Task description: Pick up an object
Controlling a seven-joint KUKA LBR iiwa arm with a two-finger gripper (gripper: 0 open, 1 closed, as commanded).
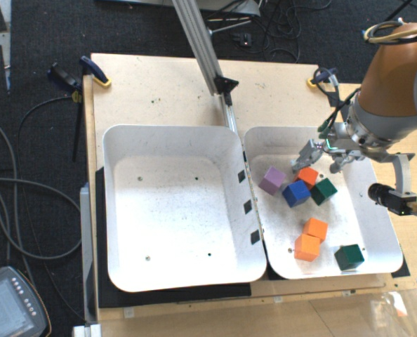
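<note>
Green cube (pixel 349 256) near edge; end effector (pixel 322 157) above red cube (pixel 307 175).

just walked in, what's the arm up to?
The arm's gripper is down in the right bin, fingers spread over a cluster of blocks: a red block, a blue block, a green block. Nothing is between its fingers. A purple block and two orange blocks lie nearby.
</note>
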